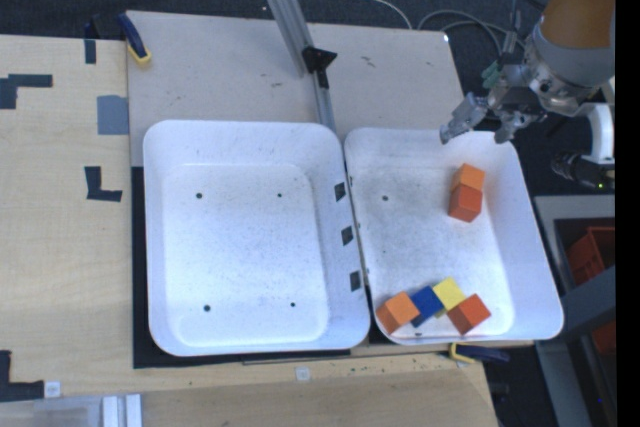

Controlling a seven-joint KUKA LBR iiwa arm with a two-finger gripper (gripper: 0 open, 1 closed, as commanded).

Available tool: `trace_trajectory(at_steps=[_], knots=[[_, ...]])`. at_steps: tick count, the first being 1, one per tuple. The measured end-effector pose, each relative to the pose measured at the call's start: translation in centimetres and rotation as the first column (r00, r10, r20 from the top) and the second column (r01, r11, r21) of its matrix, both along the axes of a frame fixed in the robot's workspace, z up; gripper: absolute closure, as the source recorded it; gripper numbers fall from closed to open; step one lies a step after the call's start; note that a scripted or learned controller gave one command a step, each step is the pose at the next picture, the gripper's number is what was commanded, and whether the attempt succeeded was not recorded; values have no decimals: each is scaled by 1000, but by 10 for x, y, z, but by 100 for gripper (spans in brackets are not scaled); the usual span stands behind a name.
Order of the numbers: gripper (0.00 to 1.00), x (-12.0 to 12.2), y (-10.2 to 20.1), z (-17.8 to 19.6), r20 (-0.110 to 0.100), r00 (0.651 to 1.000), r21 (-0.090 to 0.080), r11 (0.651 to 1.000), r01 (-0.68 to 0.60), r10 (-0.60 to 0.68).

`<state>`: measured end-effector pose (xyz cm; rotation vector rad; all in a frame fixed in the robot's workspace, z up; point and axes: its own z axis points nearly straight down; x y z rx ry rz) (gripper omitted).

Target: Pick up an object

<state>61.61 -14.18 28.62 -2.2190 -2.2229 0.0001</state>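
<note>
An orange block (466,192) stands alone in the upper part of the right bin (400,215), closer to the bin's far right wall than to the divider side. The block appears taller than it is wide, possibly two cubes stacked, its top face lighter orange than its sides.

Along that bin's near rim, a cluster of four small blocks lies in a row: an orange cube (400,310), a blue cube (427,302) touching it, a yellow cube (449,293) just behind the blue one, and a red-orange cube (469,313) at the row's right end.

The gripper (470,120) hangs above the bin's far right corner, above and apart from the lone orange block, with nothing between its fingers; they look slightly spread, pointing down and to the left. The arm's orange band (585,0) rises behind it at the upper right.

The left bin (170,215) sits touching the right bin's left side. A slanted metal pole (285,0) meets the bench just beyond the seam between the two bins.
</note>
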Motion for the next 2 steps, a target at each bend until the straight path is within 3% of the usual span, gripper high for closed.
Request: trace_trajectory(at_steps=[1, 2], knots=[[0, -36, -40, -61, -8, 1000, -2, 1000, 5, -5], [0, -27, -32, -169, 17, 1000, -7, 1000, 0, 0]])
